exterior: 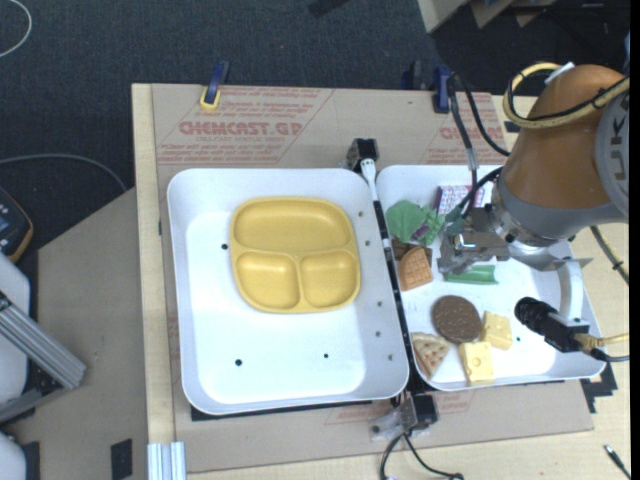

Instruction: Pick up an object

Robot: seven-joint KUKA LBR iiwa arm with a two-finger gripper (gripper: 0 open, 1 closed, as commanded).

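Brown round cookie lies flat beside yellow cheese wedges.

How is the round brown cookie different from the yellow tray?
The cookie is brown, the tray yellow. The cookie is small, round and flat; the tray is much bigger and split into three compartments. The cookie lies in the right bin, the tray in the left bin. Both lie flat.
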